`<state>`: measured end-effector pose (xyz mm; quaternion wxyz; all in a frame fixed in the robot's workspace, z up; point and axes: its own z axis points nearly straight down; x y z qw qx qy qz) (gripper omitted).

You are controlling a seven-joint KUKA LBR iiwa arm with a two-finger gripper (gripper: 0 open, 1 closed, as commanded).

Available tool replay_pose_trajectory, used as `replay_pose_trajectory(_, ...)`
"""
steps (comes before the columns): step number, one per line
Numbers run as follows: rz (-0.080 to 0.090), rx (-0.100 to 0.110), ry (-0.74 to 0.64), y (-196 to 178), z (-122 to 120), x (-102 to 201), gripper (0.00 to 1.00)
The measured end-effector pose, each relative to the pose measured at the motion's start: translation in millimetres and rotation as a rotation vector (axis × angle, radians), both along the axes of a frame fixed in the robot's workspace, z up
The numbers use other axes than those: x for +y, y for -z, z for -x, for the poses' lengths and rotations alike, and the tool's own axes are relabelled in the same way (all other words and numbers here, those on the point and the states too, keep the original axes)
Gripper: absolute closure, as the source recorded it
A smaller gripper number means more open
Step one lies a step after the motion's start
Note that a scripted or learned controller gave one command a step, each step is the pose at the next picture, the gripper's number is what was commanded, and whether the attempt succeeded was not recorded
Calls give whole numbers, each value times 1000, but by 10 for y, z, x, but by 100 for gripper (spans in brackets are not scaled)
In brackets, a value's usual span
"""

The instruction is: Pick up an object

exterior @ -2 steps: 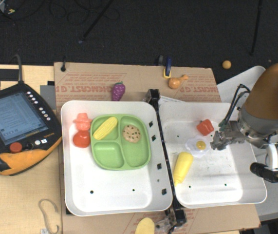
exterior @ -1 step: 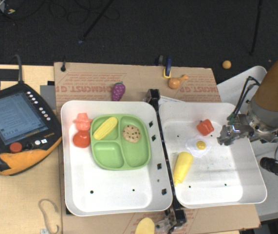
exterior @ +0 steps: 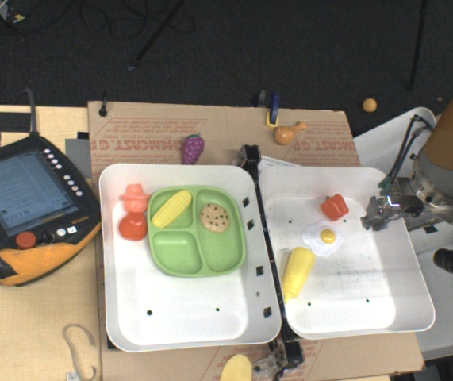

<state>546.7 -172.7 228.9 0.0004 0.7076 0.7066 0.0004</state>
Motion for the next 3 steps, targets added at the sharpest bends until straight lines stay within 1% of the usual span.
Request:
replay_pose_trajectory(1, -3, 6, -3, 113, 170, 505, 100)
replay_pose_trajectory(2, -3, 5, -5, 68, 223, 1088, 100)
replay_pose_trajectory(3, -3, 5, -5, -54, 386, 1567, 100)
